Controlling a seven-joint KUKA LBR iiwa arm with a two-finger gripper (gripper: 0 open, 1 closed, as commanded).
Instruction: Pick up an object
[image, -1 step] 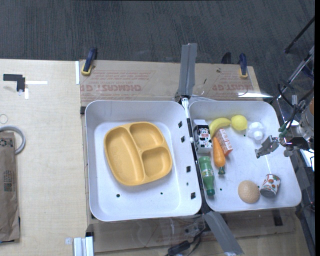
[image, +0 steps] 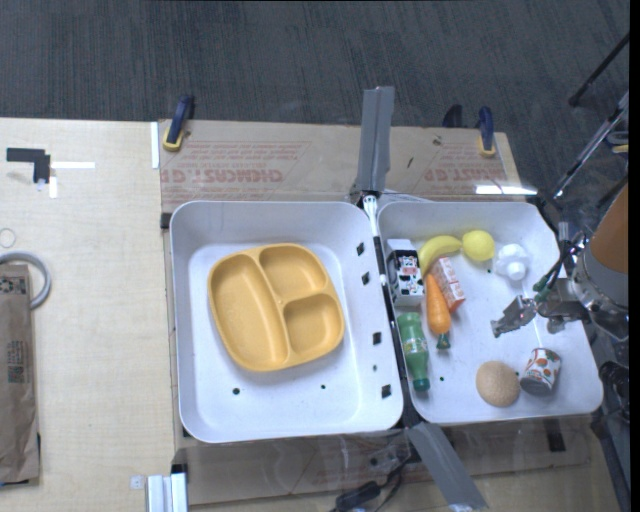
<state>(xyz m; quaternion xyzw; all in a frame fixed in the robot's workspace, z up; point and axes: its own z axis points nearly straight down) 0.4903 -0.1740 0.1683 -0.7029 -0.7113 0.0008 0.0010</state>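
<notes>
The right bin (image: 560, 400) holds several objects: a banana (image: 440, 247), a lemon (image: 479, 244), a white lump (image: 512, 264), a carrot (image: 438, 308), a red and white packet (image: 451, 281), a green bottle (image: 413, 345), a small black and white box (image: 404, 270), a tan ball (image: 497, 383) and a small printed can (image: 540, 370). My gripper (image: 512, 315) hangs over the right side of this bin, above bare floor, just up and left of the can and right of the carrot. I see nothing held in it.
The left bin (image: 200, 400) carries a yellow divided plate (image: 277, 305). A grey divider bar (image: 376, 130) runs between the bins at the back. Cardboard (image: 270, 160) lies behind them, held by blue and yellow clamps (image: 179, 122).
</notes>
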